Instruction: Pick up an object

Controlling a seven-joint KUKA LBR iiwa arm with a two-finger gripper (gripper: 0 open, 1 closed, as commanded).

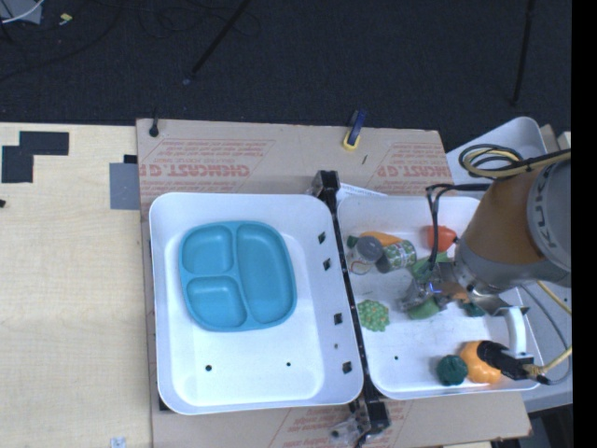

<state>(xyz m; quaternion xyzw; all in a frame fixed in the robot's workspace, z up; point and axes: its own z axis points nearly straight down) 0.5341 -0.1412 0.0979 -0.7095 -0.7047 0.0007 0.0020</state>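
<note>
Two white bins (168,250), pincer (424,292) low among right-bin clutter

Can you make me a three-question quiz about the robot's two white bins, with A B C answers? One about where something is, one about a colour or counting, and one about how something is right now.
1. Where is the blue plate?
A. in the left bin
B. in the right bin
C. on the cardboard

2. How many sections does the blue plate have?
A. two
B. three
C. five

3. Where is the gripper now?
A. over the left bin
B. down among the things in the right bin
C. off above the dark floor

Answers:
1 A, the plate lies flat in the left bin.
2 B, ridges split it into three sections.
3 B, it sits low in the right bin, beside the green ball.
</note>
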